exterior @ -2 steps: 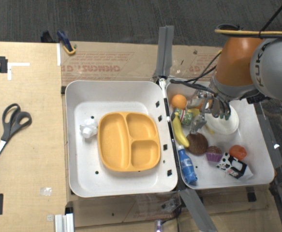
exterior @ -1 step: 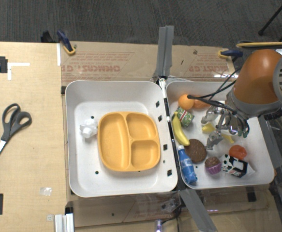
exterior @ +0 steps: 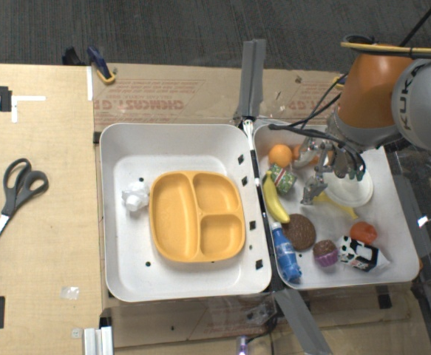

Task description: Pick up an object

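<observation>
The right bin (exterior: 392,220) holds several small objects. Among them are an orange (exterior: 279,154), a green packet (exterior: 282,178), a yellow banana (exterior: 276,201), a brown disc (exterior: 301,231) and a blue bottle (exterior: 285,254). A purple ball (exterior: 325,252), a black-and-white cow toy (exterior: 359,254), a red piece (exterior: 363,232) and a white bowl (exterior: 350,188) lie further right. My gripper (exterior: 315,187) reaches down into the middle of this bin, between the green packet and the white bowl, just above the brown disc. I see nothing held in it.
The left bin (exterior: 119,198) holds a yellow divided plate (exterior: 197,215) and a crumpled white ball (exterior: 135,196). Scissors (exterior: 12,194) lie on the bench at far left. The arm's orange band (exterior: 370,87) hangs over the right bin's back edge, with cables trailing.
</observation>
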Robot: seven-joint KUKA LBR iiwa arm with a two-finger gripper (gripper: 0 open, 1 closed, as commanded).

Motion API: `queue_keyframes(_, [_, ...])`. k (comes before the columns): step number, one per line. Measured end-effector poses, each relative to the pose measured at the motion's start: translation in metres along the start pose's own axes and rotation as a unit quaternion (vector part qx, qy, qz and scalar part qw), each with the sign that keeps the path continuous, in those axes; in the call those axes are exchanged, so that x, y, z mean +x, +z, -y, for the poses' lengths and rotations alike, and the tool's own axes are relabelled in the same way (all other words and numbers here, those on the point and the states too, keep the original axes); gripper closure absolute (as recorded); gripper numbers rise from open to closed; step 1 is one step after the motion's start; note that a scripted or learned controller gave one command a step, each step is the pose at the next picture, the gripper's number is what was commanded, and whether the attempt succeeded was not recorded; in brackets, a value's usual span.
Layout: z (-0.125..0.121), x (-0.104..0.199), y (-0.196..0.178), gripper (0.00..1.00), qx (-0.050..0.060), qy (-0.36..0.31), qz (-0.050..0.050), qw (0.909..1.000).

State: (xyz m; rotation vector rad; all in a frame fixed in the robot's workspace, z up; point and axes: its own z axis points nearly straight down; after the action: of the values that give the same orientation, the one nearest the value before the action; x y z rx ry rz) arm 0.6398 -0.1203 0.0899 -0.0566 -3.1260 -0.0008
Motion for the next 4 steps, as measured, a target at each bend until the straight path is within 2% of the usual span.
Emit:
queue_keyframes(1, [-0.016, 0.041, -0.002, 0.00, 0.000, 0.044, 0.009, 0.9990])
queue_keyframes(2, [-0.020, 0.025, -0.003, 0.00, 0.000, 0.030, 0.010, 0.9995])
queue_keyframes(3, [0.052, 0.092, -0.001, 0.00, 0.000, 0.072, 0.009, 0.9974])
queue_keyframes(4, [0.051, 0.090, -0.012, 1.00, 0.000, 0.070, 0.011, 0.9975])
